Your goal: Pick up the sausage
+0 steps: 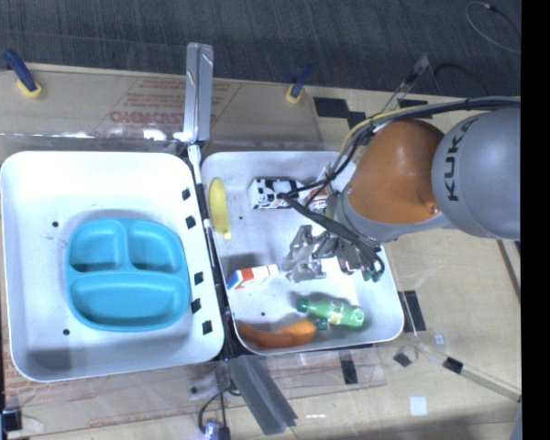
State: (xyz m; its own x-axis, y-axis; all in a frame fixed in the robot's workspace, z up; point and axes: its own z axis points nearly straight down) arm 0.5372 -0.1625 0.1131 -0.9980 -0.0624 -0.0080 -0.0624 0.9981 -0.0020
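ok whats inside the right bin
A banana, cow-patterned toy, small carton, green bottle and sausage. The arm covers its far right part.

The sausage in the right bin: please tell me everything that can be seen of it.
The sausage is a long, slightly curved piece, orange-brown with a smooth, somewhat shiny skin, like a plastic toy. It lies flat on the floor of the right bin, along the near wall, with its length running left to right. Its right end meets the green bottle; whether they touch is unclear. A small red and white carton lies just behind it. The gripper is above the bin, apart from the sausage.
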